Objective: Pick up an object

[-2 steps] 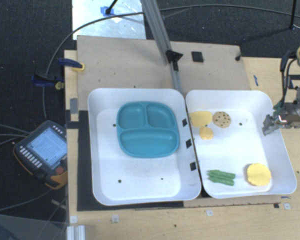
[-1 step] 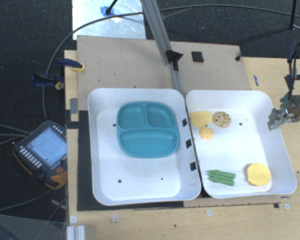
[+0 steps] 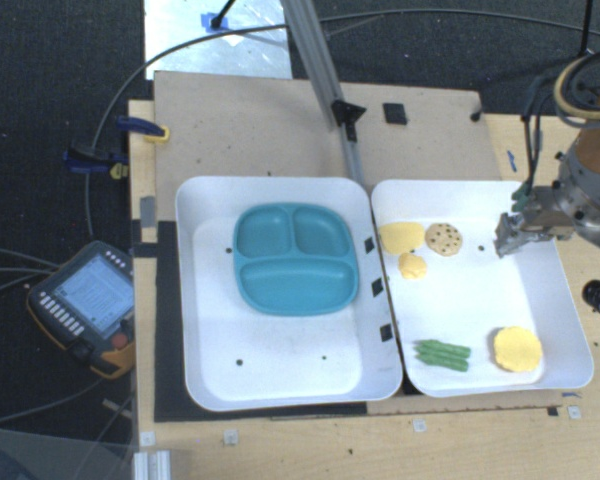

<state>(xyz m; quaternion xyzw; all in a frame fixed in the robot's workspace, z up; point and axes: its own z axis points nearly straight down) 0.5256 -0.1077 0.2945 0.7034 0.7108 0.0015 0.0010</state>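
Observation:
The right white bin (image 3: 477, 278) holds several toy foods: a brown cookie (image 3: 443, 239), a larger yellow piece (image 3: 401, 236), a small yellow piece (image 3: 412, 266), green beans (image 3: 443, 354) and a round yellow disc (image 3: 517, 349). My gripper (image 3: 507, 238) hangs over the bin's right side, to the right of the cookie and apart from it. No object shows between its fingers.
A blue divided plate (image 3: 295, 258) lies in the left white bin (image 3: 210, 358). A grey pole (image 3: 315, 53) slants over the bench's back. A teach pendant (image 3: 85, 303) and cables lie on the floor to the left.

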